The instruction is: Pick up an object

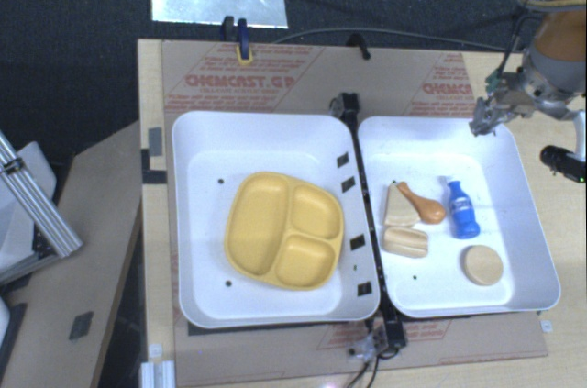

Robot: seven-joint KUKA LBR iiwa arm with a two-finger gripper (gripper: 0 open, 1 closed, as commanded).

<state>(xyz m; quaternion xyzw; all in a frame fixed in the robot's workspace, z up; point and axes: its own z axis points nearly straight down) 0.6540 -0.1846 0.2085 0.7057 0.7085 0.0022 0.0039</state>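
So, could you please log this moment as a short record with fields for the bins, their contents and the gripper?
left bin: holds a yellow divided tray
right bin: holds a blue bottle, a round tan disc, a drumstick-shaped piece, a tan wedge and a small bread-like roll
gripper: over the right bin's far right corner, apart from the items
gripper contents: nothing seen between its fingers
task state: no object picked up yet
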